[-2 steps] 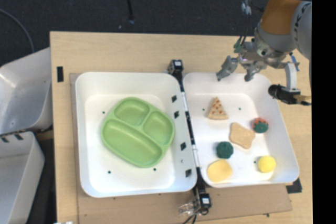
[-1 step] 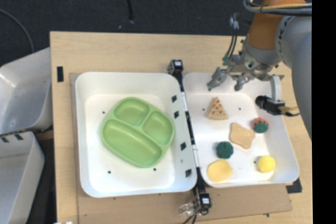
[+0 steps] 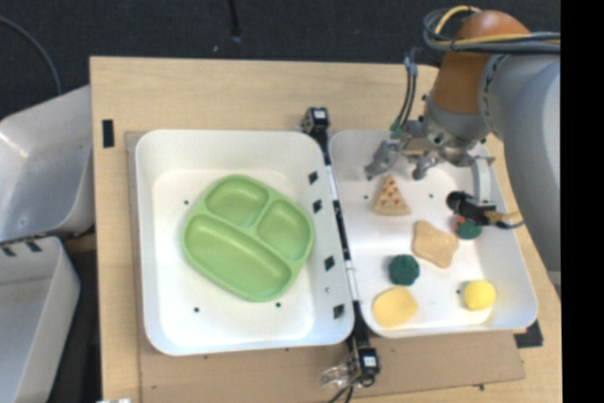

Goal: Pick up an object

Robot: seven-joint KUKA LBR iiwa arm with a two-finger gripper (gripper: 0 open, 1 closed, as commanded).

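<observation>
Likely target: small triangular tan pizza-slice toy with red dots [image 3: 390, 197], flat on the floor of the right white bin [image 3: 366, 241], in the far half, nearer the left wall than the right. Looks like light, rigid plastic or firm foam, not fragile, probably a bit slick. It's thin, so I'd pinch across the two long edges near the wide crust end; the pointed tip gives little to bite on. The two-finger gripper [image 3: 402, 165] hangs just beyond the slice toward the bin's far edge, fingers spread wide, nothing between them. Also in this bin: a tan bread-shaped piece [image 3: 435, 243] mid-floor, a dark green round lump [image 3: 404, 269] just nearer than it, a yellow lemon-like lump [image 3: 394, 306] at the near edge, a yellow ball [image 3: 478, 295] in the near right corner and a small red-and-green item [image 3: 468, 227] by the right wall. All are clear of the slice. The left white bin [image 3: 170, 165] holds a green divided plastic plate [image 3: 247, 237] in its middle.
</observation>
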